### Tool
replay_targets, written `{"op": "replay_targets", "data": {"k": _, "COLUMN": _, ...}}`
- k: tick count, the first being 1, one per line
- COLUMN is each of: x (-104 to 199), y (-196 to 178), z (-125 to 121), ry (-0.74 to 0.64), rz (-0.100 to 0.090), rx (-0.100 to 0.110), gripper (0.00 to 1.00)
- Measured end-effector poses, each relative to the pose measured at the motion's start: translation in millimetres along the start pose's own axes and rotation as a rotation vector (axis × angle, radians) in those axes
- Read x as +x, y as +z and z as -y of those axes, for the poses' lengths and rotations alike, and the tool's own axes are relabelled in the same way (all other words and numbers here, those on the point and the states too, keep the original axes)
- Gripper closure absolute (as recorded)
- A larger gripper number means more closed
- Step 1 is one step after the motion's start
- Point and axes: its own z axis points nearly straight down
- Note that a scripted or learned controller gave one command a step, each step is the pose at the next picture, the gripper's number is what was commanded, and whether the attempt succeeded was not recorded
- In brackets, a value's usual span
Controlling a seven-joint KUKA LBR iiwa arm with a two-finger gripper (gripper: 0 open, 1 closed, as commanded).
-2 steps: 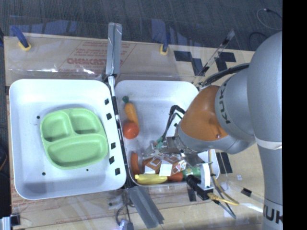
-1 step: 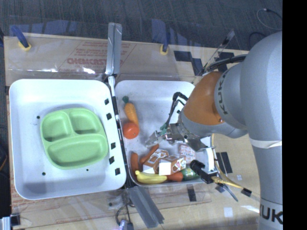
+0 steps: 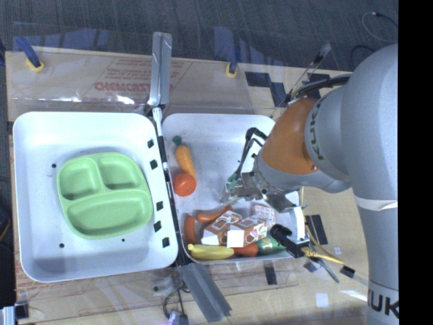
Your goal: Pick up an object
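Observation:
The right bin (image 3: 210, 131) holds a loose pile of toy food. An orange carrot (image 3: 183, 158) with a green top lies near its left wall, with a red-orange tomato (image 3: 184, 183) just below it. Along the front wall lie a brown sausage (image 3: 207, 217), two small printed cartons (image 3: 231, 227), a yellow banana (image 3: 210, 252) and a green piece (image 3: 270, 246). My gripper (image 3: 235, 188) hangs low over the middle of this bin, just above and right of the sausage and cartons. Nothing shows between its tips.
The left bin (image 3: 40, 141) holds a green divided plate (image 3: 105, 195). A raised grey divider (image 3: 160, 73) runs between the bins. My grey and orange arm (image 3: 304, 144) covers the right bin's right side.

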Motion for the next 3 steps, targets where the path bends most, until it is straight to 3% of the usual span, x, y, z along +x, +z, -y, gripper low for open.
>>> {"op": "replay_targets", "data": {"k": 1, "x": 17.5, "y": -115.6, "z": 9.7, "ry": 0.065, "rz": 0.001, "rx": -0.003, "gripper": 1.00}}
{"op": "replay_targets", "data": {"k": 2, "x": 17.5, "y": -115.5, "z": 9.8, "ry": 0.064, "rz": 0.000, "rx": -0.002, "gripper": 0.00}}
{"op": "replay_targets", "data": {"k": 3, "x": 26.9, "y": -45.9, "z": 39.6, "ry": 0.011, "rz": 0.000, "rx": 0.001, "gripper": 0.00}}
